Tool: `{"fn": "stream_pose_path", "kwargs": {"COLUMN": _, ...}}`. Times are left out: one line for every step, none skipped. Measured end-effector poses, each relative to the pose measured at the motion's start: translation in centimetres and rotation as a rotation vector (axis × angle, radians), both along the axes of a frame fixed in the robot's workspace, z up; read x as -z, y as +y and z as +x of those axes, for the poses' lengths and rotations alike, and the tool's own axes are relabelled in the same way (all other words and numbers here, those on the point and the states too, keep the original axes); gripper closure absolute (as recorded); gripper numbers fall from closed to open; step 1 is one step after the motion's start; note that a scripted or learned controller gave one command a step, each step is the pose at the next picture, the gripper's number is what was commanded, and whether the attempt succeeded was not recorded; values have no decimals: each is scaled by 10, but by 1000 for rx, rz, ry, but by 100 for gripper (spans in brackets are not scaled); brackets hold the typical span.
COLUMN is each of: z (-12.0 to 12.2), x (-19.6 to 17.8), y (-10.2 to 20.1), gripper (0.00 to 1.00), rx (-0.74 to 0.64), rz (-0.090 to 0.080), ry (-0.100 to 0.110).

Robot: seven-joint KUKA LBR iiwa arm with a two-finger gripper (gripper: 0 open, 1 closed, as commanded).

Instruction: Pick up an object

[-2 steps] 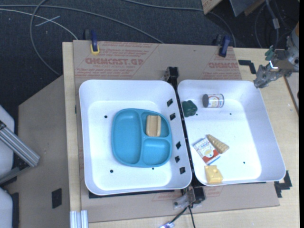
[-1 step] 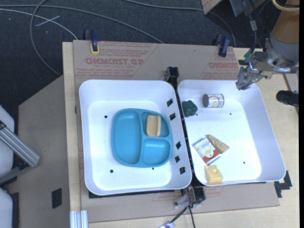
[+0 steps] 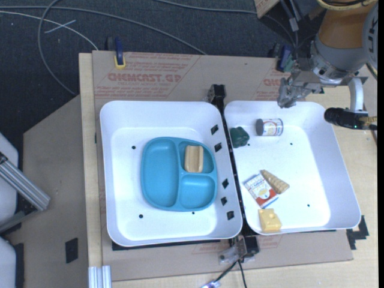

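Tool [image 3: 288, 98], grip state unclear, hovers just beyond the can [image 3: 269, 127] lying sideways, axis left-right.

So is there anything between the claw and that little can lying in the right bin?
Nothing visible. The gripper hangs over the right bin's far rim, and the can lies just below it in the view, apart from the dark green object.

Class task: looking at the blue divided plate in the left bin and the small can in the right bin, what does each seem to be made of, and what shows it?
Blue divided plate: probably moulded plastic, with an even colour, soft sheen and rounded compartment edges. Small can: likely metal with a pale label, judging by its greyish end, though it is too small to be sure.
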State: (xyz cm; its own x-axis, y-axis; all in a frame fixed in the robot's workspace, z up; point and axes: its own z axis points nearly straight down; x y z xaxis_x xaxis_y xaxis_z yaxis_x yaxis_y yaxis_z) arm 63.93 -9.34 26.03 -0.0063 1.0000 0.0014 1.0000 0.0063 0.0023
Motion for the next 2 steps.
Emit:
{"fn": "stream_pose_path", "kwargs": {"z": 5, "x": 11, "y": 64, "gripper": 100, "rx": -1, "rz": 3, "ry": 6}}
{"fn": "stream_pose_path", "kwargs": {"z": 16, "x": 27, "y": 123, "gripper": 100, "rx": 0, "rz": 2, "ry": 4}}
